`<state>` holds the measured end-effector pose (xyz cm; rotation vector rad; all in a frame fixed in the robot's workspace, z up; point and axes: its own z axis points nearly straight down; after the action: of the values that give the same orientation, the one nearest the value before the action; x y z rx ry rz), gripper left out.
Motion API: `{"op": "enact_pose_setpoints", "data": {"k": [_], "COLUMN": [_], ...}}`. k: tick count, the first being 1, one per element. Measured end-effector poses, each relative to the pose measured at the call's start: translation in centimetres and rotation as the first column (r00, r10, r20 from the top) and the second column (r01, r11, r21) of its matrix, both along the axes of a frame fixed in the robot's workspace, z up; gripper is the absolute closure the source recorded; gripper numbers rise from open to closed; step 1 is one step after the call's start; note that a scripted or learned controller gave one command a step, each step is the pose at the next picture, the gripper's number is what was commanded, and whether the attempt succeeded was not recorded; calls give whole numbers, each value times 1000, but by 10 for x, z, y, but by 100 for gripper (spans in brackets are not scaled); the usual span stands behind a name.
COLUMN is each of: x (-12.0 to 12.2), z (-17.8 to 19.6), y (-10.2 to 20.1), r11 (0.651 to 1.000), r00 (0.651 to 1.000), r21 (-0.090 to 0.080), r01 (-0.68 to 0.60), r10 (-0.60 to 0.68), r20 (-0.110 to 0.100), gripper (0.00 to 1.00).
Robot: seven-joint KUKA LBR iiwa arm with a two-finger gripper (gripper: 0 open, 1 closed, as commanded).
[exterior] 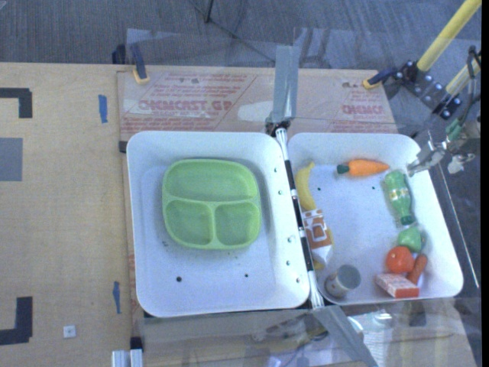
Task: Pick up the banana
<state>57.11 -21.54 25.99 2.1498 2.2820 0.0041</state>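
The cardboard sheet (252,102) behind the bins carries red printing; it looks like "CHEMCAST GP" on the left, and a second patch of the same red print on the right is too cut off to read. The small carton (315,232) has a white and orange label, but its writing is too small to make out. The green bottle (397,196) also bears a label that cannot be read.

Taking the right bin (447,228) as the landmark: the gripper (432,157) sits at the bin's far right corner, just above the rim, with the arm reaching in from the right edge. It is a tangle of grey metal and cable from here, and whether it is spread or closed cannot be told; nothing is seen in it.

The banana (306,187) lies against the bin's left wall, toward the far side, lengthwise along the wall, with the carton just nearer than it. The carrot (365,167) lies near the bin's far wall. A tomato (398,259) sits by the near right corner. A green divided plate (211,203) rests in the left bin (145,228), beside the right bin.
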Motion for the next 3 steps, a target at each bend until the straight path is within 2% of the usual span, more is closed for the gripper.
{"op": "enact_pose_setpoints", "data": {"k": [1,2,3], "x": [-23,-41,-58], "z": [-72,-163,-170], "y": [116,116,113], "r11": [975,996,986], "r00": [975,996,986], "r21": [3,-4,2], "r01": [223,92,168], "r10": [-222,-92,-168], "r20": [-9,3,9], "gripper": [0,0,0]}}
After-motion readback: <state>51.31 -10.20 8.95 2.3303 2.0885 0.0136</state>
